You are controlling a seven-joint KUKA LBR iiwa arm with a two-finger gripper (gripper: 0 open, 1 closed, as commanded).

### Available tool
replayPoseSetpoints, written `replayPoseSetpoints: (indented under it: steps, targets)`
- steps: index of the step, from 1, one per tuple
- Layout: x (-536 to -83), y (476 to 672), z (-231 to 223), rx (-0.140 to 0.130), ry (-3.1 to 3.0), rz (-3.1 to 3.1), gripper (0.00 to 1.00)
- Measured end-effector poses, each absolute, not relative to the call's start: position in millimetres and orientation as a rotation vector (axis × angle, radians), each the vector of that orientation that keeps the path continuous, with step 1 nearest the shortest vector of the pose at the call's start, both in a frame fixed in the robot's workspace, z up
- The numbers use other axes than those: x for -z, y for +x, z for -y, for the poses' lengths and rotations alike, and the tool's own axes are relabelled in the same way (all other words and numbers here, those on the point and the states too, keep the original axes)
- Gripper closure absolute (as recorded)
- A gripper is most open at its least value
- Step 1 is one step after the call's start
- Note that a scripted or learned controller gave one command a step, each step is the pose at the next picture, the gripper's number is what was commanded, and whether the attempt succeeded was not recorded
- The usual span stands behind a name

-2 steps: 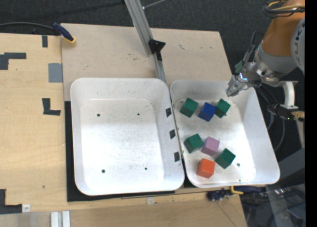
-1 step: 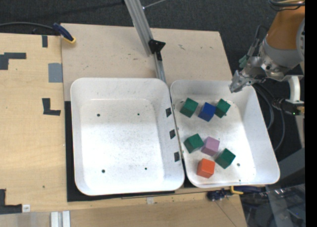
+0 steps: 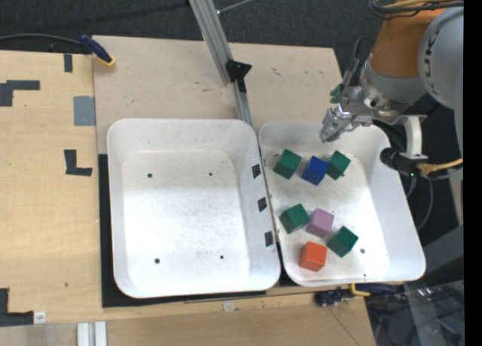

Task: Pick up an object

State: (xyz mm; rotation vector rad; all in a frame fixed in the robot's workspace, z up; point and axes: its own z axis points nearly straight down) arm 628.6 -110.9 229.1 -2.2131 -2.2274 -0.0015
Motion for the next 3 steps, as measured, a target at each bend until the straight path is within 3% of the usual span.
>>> replayPoseSetpoints:
  steps: [3]
  targets:
    - [-238,611.2,-67,0.001,-2.210,2.229,1.00]
